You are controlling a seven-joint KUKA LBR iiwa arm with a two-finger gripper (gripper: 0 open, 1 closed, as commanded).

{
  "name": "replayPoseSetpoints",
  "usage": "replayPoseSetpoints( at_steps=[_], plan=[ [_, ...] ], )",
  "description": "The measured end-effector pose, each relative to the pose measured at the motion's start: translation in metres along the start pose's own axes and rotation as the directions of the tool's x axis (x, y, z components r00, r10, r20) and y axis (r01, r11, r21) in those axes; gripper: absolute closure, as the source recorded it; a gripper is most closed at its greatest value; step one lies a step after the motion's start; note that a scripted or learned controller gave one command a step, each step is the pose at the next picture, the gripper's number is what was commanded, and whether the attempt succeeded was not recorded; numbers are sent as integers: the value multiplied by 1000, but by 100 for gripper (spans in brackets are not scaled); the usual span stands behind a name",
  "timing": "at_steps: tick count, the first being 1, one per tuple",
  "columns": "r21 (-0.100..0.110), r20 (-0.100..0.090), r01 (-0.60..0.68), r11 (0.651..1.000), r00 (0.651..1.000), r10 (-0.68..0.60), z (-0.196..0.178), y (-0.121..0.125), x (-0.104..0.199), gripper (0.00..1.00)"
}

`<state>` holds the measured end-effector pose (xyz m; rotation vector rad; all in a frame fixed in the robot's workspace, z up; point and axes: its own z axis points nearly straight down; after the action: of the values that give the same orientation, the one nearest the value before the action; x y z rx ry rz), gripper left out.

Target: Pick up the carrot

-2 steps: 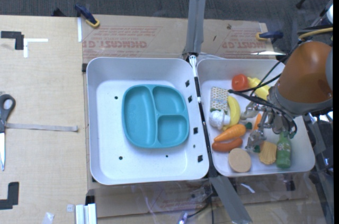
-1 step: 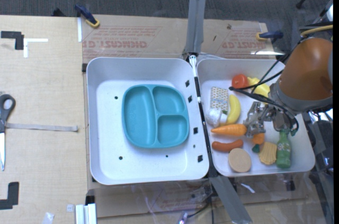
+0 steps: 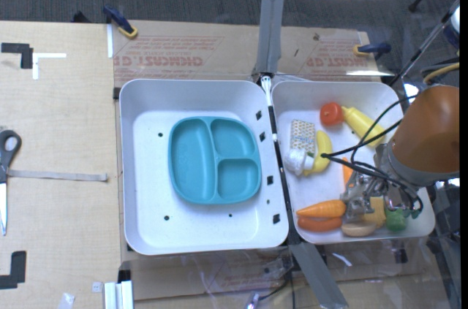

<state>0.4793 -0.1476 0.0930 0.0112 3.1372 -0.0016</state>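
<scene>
Arm reaching in from right, tool (image 3: 360,204) lowered beside carrot (image 3: 322,210), finger state unclear

I see the carrot (image 3: 320,210) lying on its side near the front of the right bin, an orange, tapered piece with its narrow tip pointing toward the divider between the bins. Its thicker end sits by the cluster of items further right.
</scene>
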Motion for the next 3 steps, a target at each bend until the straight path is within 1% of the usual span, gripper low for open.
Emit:
replayPoseSetpoints(
  at_steps=[1, 2, 3],
  plan=[
    [3, 19, 1, 1000, 1000, -1, -3, 0, -6, 0],
    [4, 18, 3, 1000, 1000, -3, -13, 0, -7, 100],
    [13, 11, 448, 894, 894, -448, -3, 50, -4, 100]
  ],
)
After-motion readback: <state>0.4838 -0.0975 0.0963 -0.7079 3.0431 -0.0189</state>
